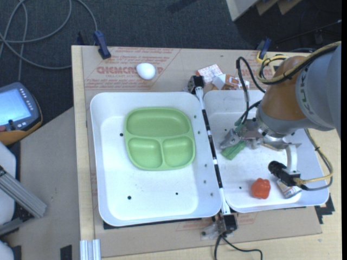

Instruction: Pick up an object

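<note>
My gripper [234,141] is low in the right bin [244,104], near its left wall, with the arm reaching in from the right. A small green object [232,151] lies right at the gripper's tip, partly covered by it; whether it is gripped is unclear. A red, strawberry-like object [260,188] rests on the bin floor toward the front, well apart from the gripper. The left bin [108,161] holds a green divided plate [160,137].
On the bench behind the bins lie a white egg-shaped object [145,70] and some small snack packets [217,77]. A divider rail [210,145] runs between the two bins, close to the left of the gripper.
</note>
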